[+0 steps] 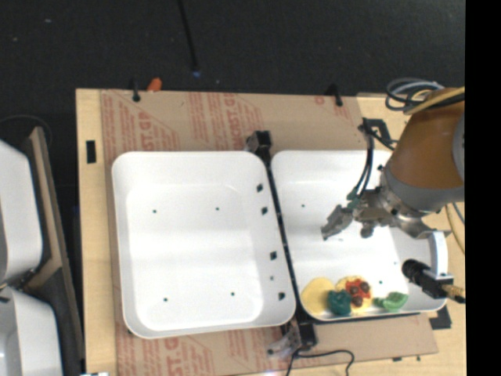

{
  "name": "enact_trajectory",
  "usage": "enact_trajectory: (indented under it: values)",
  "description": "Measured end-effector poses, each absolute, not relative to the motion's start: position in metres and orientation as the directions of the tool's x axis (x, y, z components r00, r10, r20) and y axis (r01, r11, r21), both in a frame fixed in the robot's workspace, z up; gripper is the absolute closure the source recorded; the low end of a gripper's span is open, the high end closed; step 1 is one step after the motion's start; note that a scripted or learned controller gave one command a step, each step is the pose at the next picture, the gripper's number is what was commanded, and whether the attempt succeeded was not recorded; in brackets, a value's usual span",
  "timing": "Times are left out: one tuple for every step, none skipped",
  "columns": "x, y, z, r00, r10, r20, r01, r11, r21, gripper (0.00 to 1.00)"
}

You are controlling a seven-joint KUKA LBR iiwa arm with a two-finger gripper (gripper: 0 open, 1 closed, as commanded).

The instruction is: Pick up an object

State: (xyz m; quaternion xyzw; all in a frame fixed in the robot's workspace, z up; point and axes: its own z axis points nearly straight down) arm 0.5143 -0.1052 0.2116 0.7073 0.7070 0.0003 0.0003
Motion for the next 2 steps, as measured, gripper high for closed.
enact_trajectory:
  values:
    - [0.502,-0.168,0.193,0.006,1.0,-0.001,1.0,-0.006,-0.001,0.0]
    - [0.489,-0.154,0.215,0.0,1.0,0.0,1.0,0.0,0.002,0.0]
